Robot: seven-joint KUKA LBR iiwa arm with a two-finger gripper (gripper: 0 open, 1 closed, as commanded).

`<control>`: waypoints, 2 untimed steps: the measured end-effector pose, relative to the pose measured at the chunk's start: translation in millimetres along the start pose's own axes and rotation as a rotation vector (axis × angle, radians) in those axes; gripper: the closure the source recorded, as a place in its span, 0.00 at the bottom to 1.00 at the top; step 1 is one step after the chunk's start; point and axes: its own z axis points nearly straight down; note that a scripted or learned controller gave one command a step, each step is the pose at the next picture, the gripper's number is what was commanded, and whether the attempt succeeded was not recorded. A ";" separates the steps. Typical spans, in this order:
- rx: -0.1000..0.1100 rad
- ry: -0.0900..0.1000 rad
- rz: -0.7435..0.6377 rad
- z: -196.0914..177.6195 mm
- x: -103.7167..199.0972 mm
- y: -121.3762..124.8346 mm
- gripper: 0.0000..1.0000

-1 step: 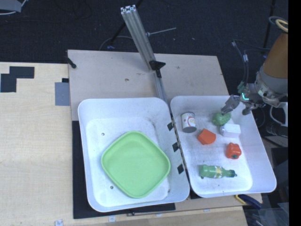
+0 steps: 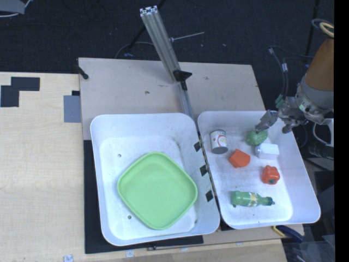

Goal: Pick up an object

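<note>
Over the right bin [image 2: 305, 198] the hand [image 2: 277, 121] hangs near the far rim, reaching in from the right side. Its two fingers [image 2: 266, 120] stand apart, so I judge the hand released, with nothing between them. One dark finger points down toward a green lump [image 2: 255, 138], which lies just below it in the bin; I cannot tell if the finger touches it. Just right of the lump lies a white block [image 2: 268, 149], close enough that the two may touch. Left of the lump stands a small can [image 2: 218, 141], and between the can and the block, a little nearer to the camera, lies an orange block [image 2: 239, 158]. A red pepper [image 2: 270, 174] sits nearer still, below the white block, and a green bottle [image 2: 250, 200] lies on its side close to the near rim. The left bin [image 2: 103, 130] holds a green plate [image 2: 157, 190], well away from the lump. As for the task, no object is lifted yet: all of them rest on the bin floor. I think the lump is the likely target, so what remains is to lower, close the fingers on it and raise it. The white block so near could get in the way of one finger.
</note>
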 end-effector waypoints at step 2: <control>-0.003 -0.001 0.000 91.9 -0.8 5.1 0.00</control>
